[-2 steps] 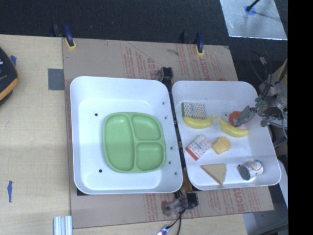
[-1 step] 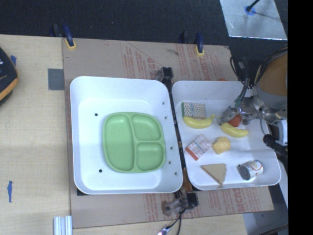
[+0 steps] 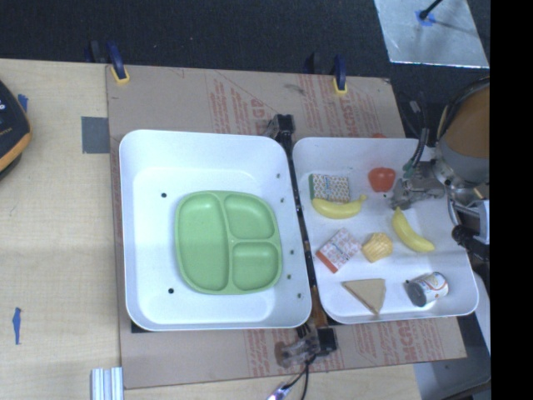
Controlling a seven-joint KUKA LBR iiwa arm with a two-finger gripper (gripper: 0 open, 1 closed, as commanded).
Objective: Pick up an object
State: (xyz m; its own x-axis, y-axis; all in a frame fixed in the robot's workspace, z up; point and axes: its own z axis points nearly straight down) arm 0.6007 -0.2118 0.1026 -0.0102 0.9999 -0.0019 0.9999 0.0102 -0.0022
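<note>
The right bin [image 3: 350,150] holds several small items. A red tomato [image 3: 382,178] lies near its back, with a patterned packet [image 3: 331,187] and a yellow banana [image 3: 337,209] to its left. A second banana [image 3: 411,232] lies toward the right wall. My gripper [image 3: 408,192] hangs low over the bin, just right of the tomato and just above the second banana's upper end. Nothing shows in its grasp. Nearer the front are a red-and-white packet [image 3: 338,249], a yellow ridged piece [image 3: 377,247], a tan sandwich wedge [image 3: 366,293] and a small can [image 3: 426,288] on its side.
The left bin [image 3: 150,165] bears a green divided plate [image 3: 226,242]. The arm's grey and orange wrist [image 3: 466,136] stands over the right bin's far right corner. Clamps [image 3: 339,72] pin the cardboard under both bins.
</note>
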